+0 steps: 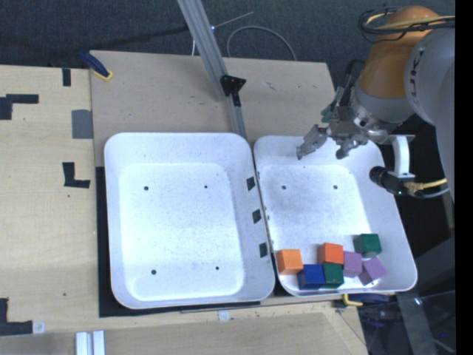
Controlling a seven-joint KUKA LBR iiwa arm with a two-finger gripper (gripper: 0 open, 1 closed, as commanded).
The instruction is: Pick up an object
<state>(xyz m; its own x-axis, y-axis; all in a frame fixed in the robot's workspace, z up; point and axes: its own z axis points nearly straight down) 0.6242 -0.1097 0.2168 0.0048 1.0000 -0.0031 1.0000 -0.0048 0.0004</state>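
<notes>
- The tool (pixel 325 145) hangs over the far edge of the right bin (pixel 384 198), near its back rim.
- Its two fingers (pixel 307 148) are spread apart, and nothing is between them.
- The blocks sit all together at the near edge of the right bin, well apart from the tool.
- An orange block (pixel 289 260) is the one most to the left, close to the wall next to the left bin (pixel 177 220).
- A blue block (pixel 312 275) touches a green block (pixel 333 274), and a second orange block (pixel 331 254) sits just behind them.
- Two purple blocks (pixel 353 262) (pixel 373 270) lie to the right, and a dark green block (pixel 366 243) sits behind them near the right wall.
- The middle and back of the right bin are bare white floor, so there is open room there.
- The two bins touch side by side on the desk (pixel 44 220).
- A grey metal bar (pixel 211 50) slants across the desk to the spot where the bins' far corners meet.
</notes>
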